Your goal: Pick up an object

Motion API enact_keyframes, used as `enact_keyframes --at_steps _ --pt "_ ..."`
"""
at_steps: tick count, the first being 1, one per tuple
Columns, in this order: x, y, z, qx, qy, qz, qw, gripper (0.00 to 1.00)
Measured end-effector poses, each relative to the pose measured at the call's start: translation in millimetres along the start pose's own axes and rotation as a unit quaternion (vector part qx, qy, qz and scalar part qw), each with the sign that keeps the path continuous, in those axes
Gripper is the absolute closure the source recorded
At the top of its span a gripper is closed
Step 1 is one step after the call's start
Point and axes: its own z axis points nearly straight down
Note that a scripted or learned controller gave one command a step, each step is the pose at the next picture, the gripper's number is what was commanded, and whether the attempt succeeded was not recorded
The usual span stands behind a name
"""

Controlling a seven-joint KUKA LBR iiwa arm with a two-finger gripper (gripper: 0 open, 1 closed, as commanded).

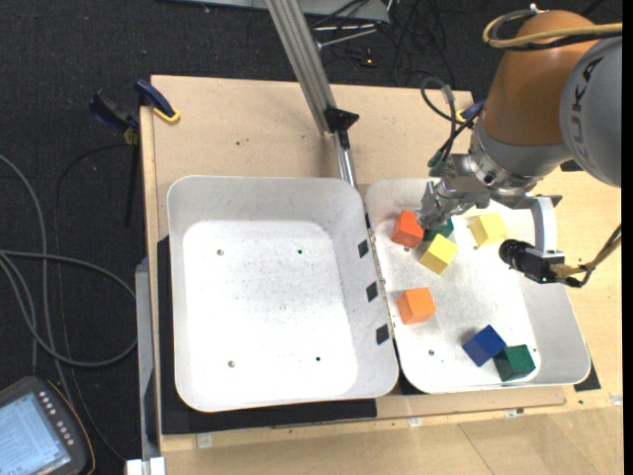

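Nothing looks lifted yet: the gripper [436, 216] sits low in the right bin [554, 315] among the orange block [406, 230] and yellow block [438, 252], its opening impossible to judge, grasp pending.

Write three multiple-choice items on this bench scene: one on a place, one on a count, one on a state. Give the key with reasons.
1. Where do the blocks lie?
A. In the right bin
B. In the left bin
C. On the bare bench

2. How many orange blocks are in view?
A. None
B. Two
C. Four

3. How do the blue block and the green block sit?
A. In separate bins
B. Stacked
C. Side by side, close together

Key: 1 A, all blocks lie inside the right bin. 2 B, one orange block sits by the gripper, another orange block mid-bin. 3 C, the blue block adjoins the green block near the front edge.
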Motion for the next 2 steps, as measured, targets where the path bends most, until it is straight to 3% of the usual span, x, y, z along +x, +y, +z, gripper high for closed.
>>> enact_keyframes --at_steps 1,2 --pt "51.5 -18.3 -6.5 -0.001 0.000 -0.001 1.0000 1.00" --pt "98.6 -32.1 11.5 0.000 0.000 0.000 1.0000 1.00"
